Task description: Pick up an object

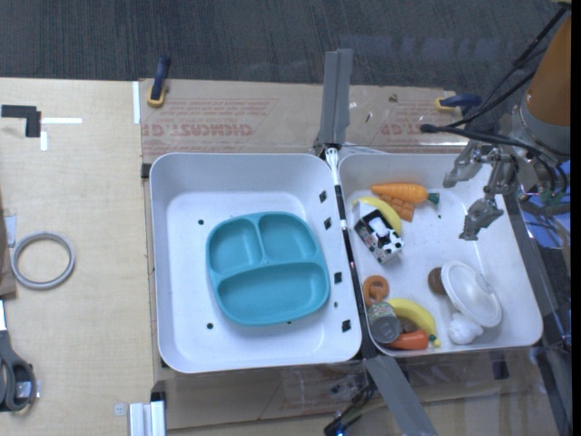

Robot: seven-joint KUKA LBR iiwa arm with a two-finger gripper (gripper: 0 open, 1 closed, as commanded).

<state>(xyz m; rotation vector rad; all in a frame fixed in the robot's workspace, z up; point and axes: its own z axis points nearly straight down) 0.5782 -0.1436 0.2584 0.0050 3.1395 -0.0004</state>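
Note:
The right bin (517,271) holds several objects. An orange carrot (400,192), a yellow banana (381,210) and a black-and-white toy (379,235) lie at its far left. An orange ring (375,288), a grey can (382,322), a second banana (414,312) and a red piece (411,341) sit at the near left. A brown disc (437,280), a white lidded cup (472,294) and a white ball (463,331) lie near the front right. My gripper (466,198) hangs over the bin's far right part, open, with nothing between its fingers.
The left bin (172,243) holds a blue divided plate (269,267). A grey divider bar (336,98) runs back between the bins. On the bench at left lie a tape roll (41,260) and scissors (14,381). Cables trail at the far right.

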